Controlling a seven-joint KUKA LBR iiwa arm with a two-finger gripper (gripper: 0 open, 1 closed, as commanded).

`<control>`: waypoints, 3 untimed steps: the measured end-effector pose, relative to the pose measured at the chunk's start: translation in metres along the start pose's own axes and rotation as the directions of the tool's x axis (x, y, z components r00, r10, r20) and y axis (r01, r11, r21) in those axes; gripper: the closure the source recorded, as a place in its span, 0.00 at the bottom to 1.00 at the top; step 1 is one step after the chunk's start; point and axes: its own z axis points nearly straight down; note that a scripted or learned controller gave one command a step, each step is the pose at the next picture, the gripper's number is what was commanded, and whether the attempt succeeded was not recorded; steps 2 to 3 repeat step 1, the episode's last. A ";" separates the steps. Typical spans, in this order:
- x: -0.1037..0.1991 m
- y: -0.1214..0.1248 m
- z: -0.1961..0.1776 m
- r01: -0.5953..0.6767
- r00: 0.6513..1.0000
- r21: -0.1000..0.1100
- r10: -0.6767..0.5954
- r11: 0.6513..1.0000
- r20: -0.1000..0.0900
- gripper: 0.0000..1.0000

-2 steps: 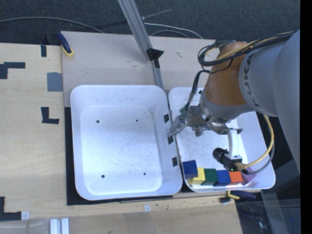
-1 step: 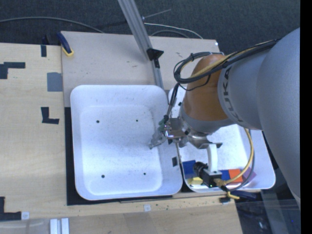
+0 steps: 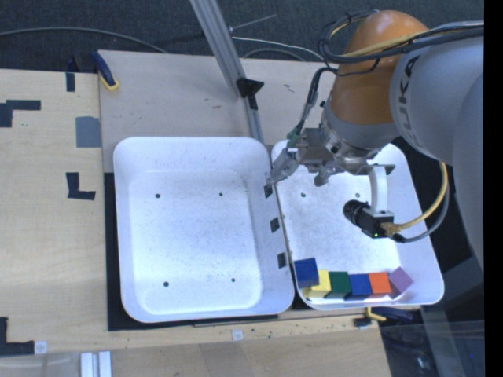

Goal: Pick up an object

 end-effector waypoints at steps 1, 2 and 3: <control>0.061 -0.036 0.084 0.005 1.000 0.021 -0.005 1.000 -0.003 0.00; 0.061 -0.036 0.084 0.005 1.000 0.021 -0.005 1.000 -0.003 0.00; 0.061 -0.036 0.084 0.005 1.000 0.021 -0.005 1.000 -0.003 0.00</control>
